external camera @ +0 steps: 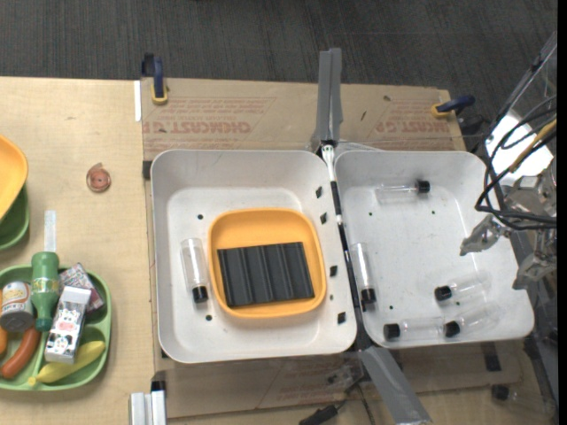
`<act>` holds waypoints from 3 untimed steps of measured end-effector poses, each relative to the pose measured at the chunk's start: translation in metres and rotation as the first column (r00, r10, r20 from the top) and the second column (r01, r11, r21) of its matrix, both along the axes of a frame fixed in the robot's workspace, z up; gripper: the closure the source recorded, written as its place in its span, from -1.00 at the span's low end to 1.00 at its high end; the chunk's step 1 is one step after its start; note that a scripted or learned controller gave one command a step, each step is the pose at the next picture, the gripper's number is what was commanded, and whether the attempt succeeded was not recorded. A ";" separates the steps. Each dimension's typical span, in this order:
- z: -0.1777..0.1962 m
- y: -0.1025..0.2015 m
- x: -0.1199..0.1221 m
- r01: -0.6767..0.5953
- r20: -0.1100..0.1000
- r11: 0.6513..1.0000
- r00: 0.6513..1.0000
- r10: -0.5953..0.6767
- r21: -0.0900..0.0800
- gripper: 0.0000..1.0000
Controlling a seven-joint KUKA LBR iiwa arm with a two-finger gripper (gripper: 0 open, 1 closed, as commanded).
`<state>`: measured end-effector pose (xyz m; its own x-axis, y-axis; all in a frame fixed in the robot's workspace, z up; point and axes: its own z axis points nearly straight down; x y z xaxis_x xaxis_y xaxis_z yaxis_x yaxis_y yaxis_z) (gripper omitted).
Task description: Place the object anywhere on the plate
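plate (266, 228): orange, square-ish, sits in the left bin (173, 237); a dark ribbed slab (264, 273) covers most of its middle, so free landing space is mostly rim.
left vial (192, 271): clear tube, black cap, lies just beside the plate's left edge, not on it.
right bin (399, 237): holds several clear capped vials; one up top (400, 190), one along the left wall (361, 277), a cluster at the lower right (456, 295).
object: likely one of those vials; which one, cannot tell.
gripper (485, 235): at the right bin's right edge, above the floor, nothing seen in it; grasp state cannot tell, too blurred.
progress: judged not started, no vial on the plate.
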<state>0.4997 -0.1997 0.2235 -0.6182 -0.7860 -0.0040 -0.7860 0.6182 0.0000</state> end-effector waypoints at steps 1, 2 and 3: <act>0.186 -0.022 -0.008 -0.135 0.001 0.991 0.991 0.135 -0.001 -1.00; 0.102 -0.018 -0.021 -0.323 0.000 0.946 0.946 0.323 0.000 -1.00; 0.015 -0.021 -0.002 -0.603 -0.001 0.797 0.797 0.603 0.000 -1.00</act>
